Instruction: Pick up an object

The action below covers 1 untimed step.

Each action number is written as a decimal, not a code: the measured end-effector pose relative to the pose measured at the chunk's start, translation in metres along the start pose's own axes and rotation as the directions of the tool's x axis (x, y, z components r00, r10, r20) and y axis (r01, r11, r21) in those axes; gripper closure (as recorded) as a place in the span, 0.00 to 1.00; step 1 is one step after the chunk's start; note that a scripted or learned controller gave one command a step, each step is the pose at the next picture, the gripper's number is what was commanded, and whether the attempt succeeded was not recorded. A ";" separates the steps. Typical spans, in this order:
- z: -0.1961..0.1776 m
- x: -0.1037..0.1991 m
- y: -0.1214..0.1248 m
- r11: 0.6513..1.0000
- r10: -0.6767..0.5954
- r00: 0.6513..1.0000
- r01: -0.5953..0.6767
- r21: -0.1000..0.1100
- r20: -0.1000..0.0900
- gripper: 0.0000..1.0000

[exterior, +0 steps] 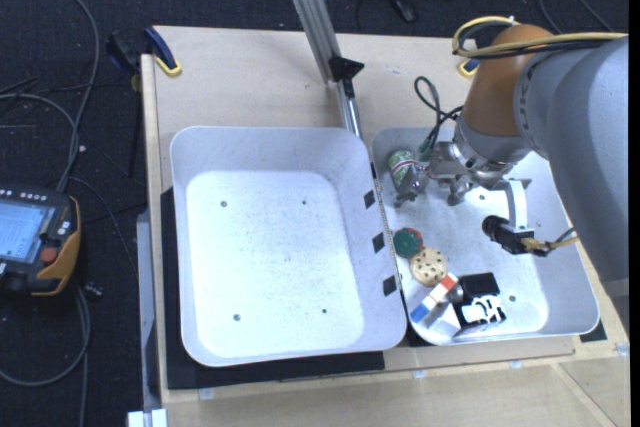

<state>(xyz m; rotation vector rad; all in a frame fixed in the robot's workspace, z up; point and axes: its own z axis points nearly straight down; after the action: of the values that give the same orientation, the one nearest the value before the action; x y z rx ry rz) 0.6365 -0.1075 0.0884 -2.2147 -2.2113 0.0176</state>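
The arm (540, 105) reaches into the right bin (560, 310), its gripper (432, 183) low beside a small green-striped can (401, 161) at the bin's far-left corner; whether the jaws are apart or together I cannot tell. To do this well, centre over one object and descend squarely, avoiding the bin wall. Nearer lie a green disc (407, 241), a dotted cookie-like piece (428, 265) and a red-white-blue block (436, 299). The left bin (200, 155) sits alongside on the wooden desk (250, 65); cables cross the dark floor (70, 35), beside a teach pendant (35, 240).
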 end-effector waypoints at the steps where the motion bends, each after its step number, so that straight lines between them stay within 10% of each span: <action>1: 0.000 0.004 0.008 1.000 0.000 1.000 0.000 -0.002 0.000 0.00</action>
<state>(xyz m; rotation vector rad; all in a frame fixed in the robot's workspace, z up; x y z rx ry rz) 0.6445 -0.1037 0.0886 -2.2152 -2.2129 0.0147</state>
